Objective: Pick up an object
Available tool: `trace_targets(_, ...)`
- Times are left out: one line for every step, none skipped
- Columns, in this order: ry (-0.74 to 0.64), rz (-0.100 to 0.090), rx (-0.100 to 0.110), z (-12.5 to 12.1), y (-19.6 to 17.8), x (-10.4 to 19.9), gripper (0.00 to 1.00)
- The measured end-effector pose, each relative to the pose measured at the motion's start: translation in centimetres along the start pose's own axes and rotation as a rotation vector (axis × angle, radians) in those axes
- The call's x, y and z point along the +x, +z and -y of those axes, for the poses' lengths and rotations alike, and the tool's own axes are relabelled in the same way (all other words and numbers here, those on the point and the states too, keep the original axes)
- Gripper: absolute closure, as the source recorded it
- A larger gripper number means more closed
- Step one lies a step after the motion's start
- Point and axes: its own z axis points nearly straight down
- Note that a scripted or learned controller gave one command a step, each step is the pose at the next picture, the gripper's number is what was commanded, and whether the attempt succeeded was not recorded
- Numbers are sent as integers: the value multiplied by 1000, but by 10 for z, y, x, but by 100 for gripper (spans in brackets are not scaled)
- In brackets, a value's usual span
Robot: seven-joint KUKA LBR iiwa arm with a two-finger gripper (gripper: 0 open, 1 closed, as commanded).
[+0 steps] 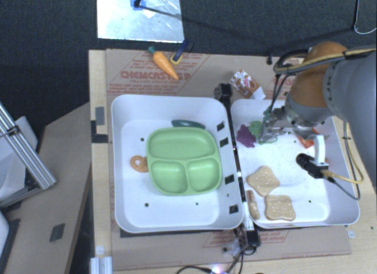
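Apparently the target is the purple grape bunch [246, 135] with a green piece [255, 128] on it, lying in the right bin [341, 208] just left of the gripper [268, 131], touching or nearly so. Whether the jaws are parted or closed I cannot tell (too small, shadowed). The arm [330, 90] bends down from the right, wrist low over the bin floor.

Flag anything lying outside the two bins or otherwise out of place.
A toy carrot lies on the cardboard behind the left bin, outside both bins. A small printed packet sits just beyond the right bin's back rim, tilted.
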Motion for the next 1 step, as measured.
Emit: trace_targets(-3,0,-1,-4,-65,2,100)
